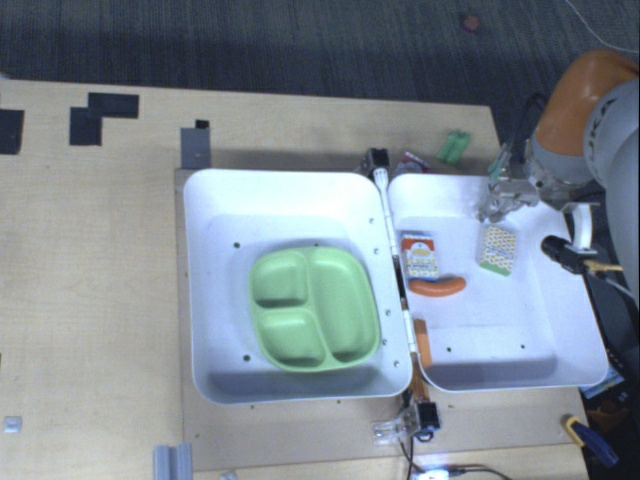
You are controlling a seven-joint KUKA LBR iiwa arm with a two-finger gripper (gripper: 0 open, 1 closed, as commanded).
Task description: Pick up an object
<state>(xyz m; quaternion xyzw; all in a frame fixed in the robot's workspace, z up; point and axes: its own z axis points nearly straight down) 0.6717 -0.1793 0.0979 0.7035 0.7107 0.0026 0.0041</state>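
Note:
My gripper (497, 205) hangs over the back right of the right bin (540, 353), on the grey arm with its orange band. Just in front of it lies a small pale packet with a dotted pattern (498, 249), very close to the gripper tip. I cannot tell whether they touch. A small red and white box (420, 256) lies near the bin's left wall. An orange-red sausage (438, 287) rests right in front of that box. An orange piece (422, 343) lies along the left wall near the front.
The left bin (215, 268) holds a light green divided plate (315, 308). A green object (455, 148) lies on the bench behind the right bin. Black cables and clips sit at the divider's back and front ends.

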